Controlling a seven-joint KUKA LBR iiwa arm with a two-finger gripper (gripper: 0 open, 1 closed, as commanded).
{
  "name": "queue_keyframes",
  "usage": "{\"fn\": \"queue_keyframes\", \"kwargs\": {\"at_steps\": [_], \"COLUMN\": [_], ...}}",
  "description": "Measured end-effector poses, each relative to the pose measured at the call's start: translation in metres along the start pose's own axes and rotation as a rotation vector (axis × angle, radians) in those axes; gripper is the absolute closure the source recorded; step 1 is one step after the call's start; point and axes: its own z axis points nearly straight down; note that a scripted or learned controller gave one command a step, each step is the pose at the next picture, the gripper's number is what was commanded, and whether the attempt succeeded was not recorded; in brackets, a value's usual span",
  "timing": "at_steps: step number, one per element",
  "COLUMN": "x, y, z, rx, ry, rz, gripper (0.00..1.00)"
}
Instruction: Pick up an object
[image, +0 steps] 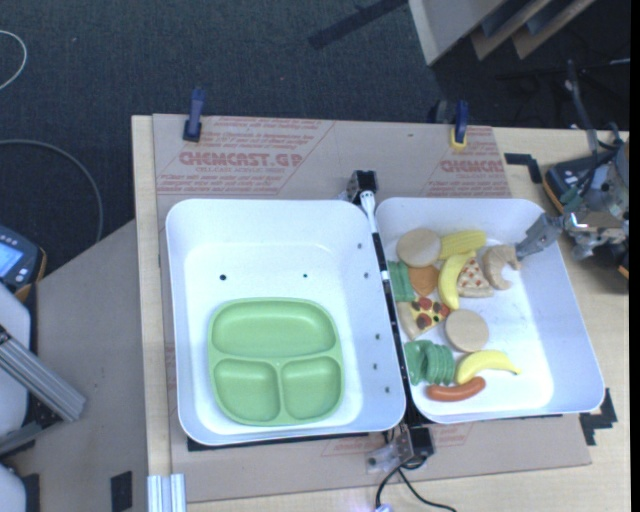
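Two shallow white bins sit side by side on a brown board, which is held to the bench by blue clamps (194, 108) at its far edge. The left bin (190, 300) holds a green divided tray (274, 358) with one long compartment and two smaller ones, lying in the near half of the bin. The right bin (560, 330) holds a cluster of toy food gathered toward its left side: a round tan bun (418, 246) at the top, a yellow corn cob (462, 241) just beside it, a banana (450, 280) curving below, a pizza slice (425, 315) with red spots, a flat tan disc (466, 329), a green leafy piece (432, 362), a second banana (488, 364) and a red sausage (456, 391) near the front wall. The gripper (527, 246) reaches in from the right over the far right part of this bin, its tip just beside a pale round piece (497, 265) at the edge of the cluster. How far apart the gripper stands, and whether it grips anything, cannot be told at this size.
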Motion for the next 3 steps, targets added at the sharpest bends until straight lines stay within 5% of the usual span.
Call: {"fn": "queue_keyframes", "kwargs": {"at_steps": [1,2,3], "x": [-0.025,0.011,-0.026], "y": [-0.081,-0.018,-0.038], "z": [0.086,0.151,0.031], "rx": [0.012,-0.004,-0.01], "ry": [0.004,-0.001,-0.007], "rz": [0.007,-0.005,0.003], "gripper": [0.0,0.0,0.0]}}
